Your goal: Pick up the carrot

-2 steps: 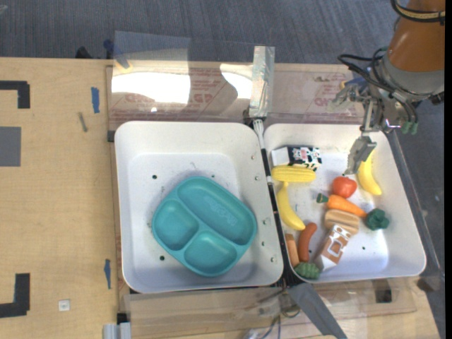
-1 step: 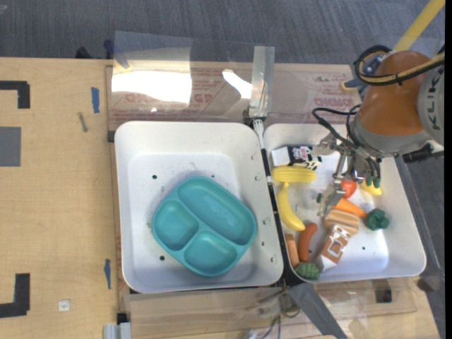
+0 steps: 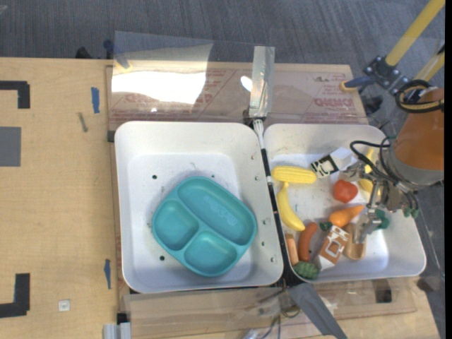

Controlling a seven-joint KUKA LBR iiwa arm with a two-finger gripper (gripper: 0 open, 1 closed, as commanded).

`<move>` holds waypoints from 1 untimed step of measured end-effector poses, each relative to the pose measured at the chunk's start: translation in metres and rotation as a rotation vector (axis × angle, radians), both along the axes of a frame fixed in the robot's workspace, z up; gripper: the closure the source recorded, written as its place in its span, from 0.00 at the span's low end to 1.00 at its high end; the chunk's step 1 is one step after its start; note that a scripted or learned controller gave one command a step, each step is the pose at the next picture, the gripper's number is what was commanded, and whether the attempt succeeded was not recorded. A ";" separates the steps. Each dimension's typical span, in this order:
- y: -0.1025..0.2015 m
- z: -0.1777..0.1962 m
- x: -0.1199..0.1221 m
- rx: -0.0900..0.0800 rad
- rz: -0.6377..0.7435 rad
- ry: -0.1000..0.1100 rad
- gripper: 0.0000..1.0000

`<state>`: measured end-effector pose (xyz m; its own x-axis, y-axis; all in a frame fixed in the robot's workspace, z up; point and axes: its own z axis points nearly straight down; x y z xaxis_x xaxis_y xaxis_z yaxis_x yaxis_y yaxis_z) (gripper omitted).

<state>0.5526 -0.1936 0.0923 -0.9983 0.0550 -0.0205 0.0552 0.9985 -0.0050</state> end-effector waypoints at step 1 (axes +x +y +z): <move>0.054 -0.002 -0.015 0.008 -0.224 0.011 0.00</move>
